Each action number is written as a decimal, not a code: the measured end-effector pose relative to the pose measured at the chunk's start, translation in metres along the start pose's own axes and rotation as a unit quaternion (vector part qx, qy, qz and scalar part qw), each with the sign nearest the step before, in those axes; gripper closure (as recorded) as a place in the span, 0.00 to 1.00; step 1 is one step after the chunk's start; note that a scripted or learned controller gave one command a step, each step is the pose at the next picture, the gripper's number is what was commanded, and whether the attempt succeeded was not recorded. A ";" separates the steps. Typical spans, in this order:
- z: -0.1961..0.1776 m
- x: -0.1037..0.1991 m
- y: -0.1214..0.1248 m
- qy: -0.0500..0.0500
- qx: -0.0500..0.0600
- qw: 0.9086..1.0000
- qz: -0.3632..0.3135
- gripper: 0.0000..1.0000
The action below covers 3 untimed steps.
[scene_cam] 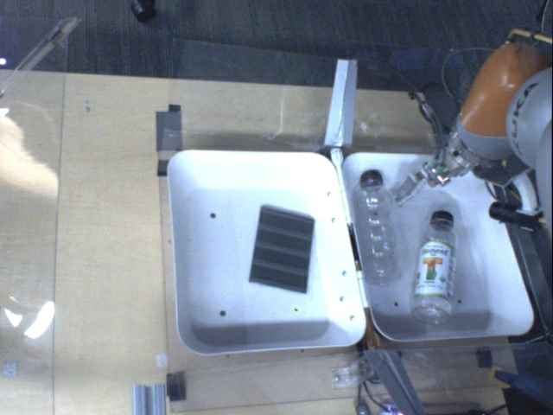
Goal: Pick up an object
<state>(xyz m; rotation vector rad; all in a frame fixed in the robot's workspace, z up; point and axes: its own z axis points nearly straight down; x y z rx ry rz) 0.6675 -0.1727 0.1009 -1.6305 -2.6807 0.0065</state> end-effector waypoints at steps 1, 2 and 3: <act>-0.002 0.011 -0.035 -0.003 -0.005 1.000 0.013 0.00; -0.008 0.027 -0.075 -0.002 -0.005 1.000 0.020 0.00; 0.013 0.040 -0.017 -0.004 -0.007 0.995 0.095 0.00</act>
